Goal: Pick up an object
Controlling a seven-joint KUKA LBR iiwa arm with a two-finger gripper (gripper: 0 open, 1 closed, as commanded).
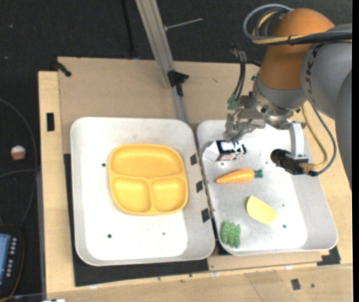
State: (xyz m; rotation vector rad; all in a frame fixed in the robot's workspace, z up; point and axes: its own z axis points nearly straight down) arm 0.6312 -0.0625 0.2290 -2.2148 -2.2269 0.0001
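A toy carrot (235, 176) lies in the right bin (315, 222), just below the gripper (231, 147), presumably lowered for a pick. The jaw state cannot be told. Nearby lie a yellow wedge (261, 209) and green piece (230, 233); a yellow divided tray (147, 178) sits in the left bin (91, 231).

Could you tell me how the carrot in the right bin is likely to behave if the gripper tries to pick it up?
The carrot looks like a smooth toy, so probably light and stiff. Its round, tapered body lies flat in the right bin, so it may roll or slip from a pinch.
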